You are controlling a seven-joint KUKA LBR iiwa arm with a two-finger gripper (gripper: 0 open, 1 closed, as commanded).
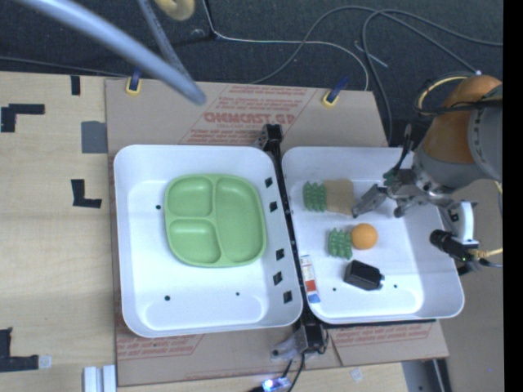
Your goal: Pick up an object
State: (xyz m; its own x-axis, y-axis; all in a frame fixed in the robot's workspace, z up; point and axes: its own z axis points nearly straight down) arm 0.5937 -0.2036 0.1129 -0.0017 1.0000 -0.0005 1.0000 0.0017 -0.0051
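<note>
In the right bin [425, 300] lie a green ribbed piece joined to a tan block [328, 195], a second green ribbed piece [339, 242], an orange ball [364, 236] and a small black block [363, 275]. My gripper [377, 211] hangs over the upper right part of this bin, just right of the tan block and above the orange ball. Its two fingers are spread open, and nothing sits between them.
The left bin [139, 300] holds a green divided plate [216, 220]. A small red and white card [309, 274] lies at the right bin's left wall. Black clips run along the seam between the bins. Cables trail across the dark floor behind.
</note>
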